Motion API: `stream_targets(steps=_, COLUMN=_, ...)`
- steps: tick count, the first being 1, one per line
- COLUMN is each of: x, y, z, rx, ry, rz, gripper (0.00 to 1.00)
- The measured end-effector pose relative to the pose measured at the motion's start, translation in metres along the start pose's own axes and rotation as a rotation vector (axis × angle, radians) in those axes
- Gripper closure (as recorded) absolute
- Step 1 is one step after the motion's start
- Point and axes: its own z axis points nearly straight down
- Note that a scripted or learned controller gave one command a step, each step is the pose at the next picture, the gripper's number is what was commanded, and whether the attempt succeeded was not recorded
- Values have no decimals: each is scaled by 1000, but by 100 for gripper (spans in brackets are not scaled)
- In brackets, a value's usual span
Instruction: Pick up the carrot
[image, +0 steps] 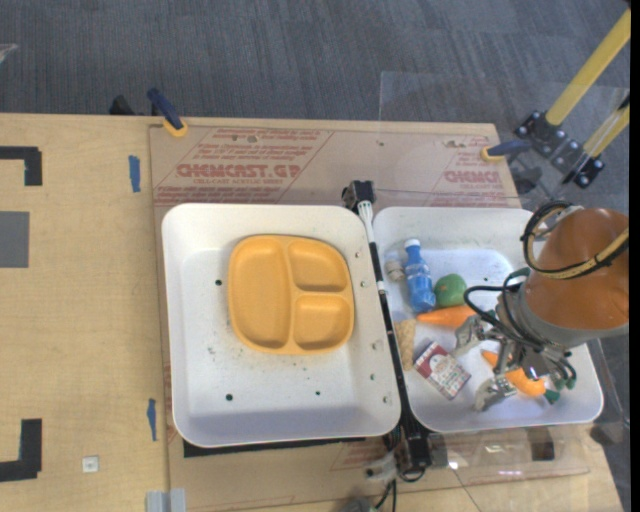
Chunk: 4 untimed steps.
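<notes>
Bench: wooden top under a cardboard sheet (330, 150) printed in red, with grey carpet beyond the far edge.
Left bin (190, 330): shallow and white, holding a yellow divided plate (291, 293) with three compartments, set a little above the bin's middle.
Right bin (470, 232): shallow and white, just beside the left bin, with a dark divider strip between them.
Carrot (448, 317): orange, lying on its side near the middle of the right bin, its thin end pointing toward the left bin, apart from the fingers.
Neighbours of the carrot: a green round object (451, 289) sits just above it, and a blue bottle (418, 279) lies to that object's left.
Packet (441, 369): red and white, lying below the carrot, nearer the front of the right bin.
Arm (580, 270): enters from the right, its orange band over the right bin's right side.
Gripper (505, 372): low over the right bin, right of the carrot; I cannot tell whether it is spread or closed, because cables and small orange pieces clutter the view around it.
Clamps: blue and yellow ones (165, 110) at the cardboard's far corners.
</notes>
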Motion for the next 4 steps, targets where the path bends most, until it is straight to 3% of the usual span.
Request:
stream_targets(steps=1, x=-3, y=-42, z=1, rx=-7, ry=0, rz=375, gripper=0)
stream_targets(steps=2, x=3, y=-6, z=0, rx=-1, ry=-1, rz=463, gripper=0)
stream_targets(steps=3, x=-65, y=-28, z=-119, rx=-3, ry=-4, rz=572, gripper=0)
stream_targets(steps=4, x=-21, y=-23, z=-39, rx=-8, ry=18, rz=435, gripper=0)
